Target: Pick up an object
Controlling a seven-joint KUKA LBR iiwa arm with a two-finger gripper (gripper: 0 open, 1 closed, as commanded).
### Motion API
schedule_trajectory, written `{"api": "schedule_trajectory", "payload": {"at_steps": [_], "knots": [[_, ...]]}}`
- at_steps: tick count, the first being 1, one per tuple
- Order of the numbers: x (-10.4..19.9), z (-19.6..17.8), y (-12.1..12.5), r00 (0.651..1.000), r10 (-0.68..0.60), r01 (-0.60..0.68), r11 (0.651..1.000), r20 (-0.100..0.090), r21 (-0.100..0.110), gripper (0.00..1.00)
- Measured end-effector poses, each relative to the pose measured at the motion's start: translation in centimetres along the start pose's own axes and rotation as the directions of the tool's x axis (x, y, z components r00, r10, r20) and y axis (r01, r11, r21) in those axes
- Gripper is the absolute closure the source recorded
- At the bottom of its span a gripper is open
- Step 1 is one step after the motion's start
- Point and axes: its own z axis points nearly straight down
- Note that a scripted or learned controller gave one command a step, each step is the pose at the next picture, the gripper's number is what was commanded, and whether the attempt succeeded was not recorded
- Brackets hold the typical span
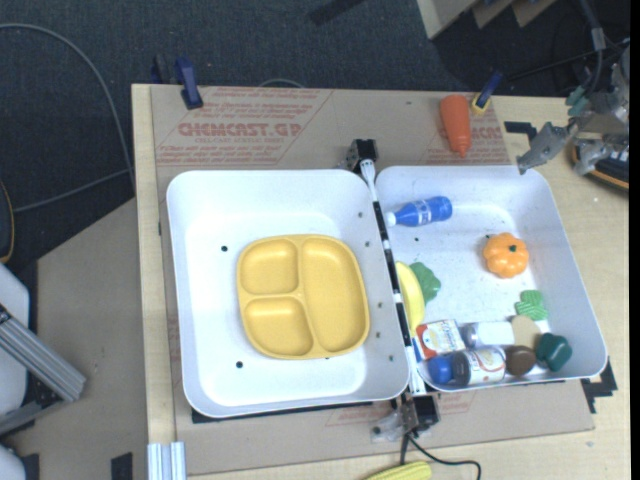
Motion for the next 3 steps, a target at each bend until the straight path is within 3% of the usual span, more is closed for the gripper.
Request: {"api": "schedule_trajectory", "payload": {"at_steps": [1, 2, 3], "knots": [[-2.4, 16.7, -1.3, 1.0, -0.001, 0.001, 1.0, -0.001, 0.0, 0.0], [0.1, 19.7, -5.7, 1.0, 0.001, -0.001, 1.0, -0.001, 0.001, 0.0], [0.1, 18.7, -5.6, 1.0, 0.002, -0.002, 1.0, 0.0, -0.002, 1.0]]}}
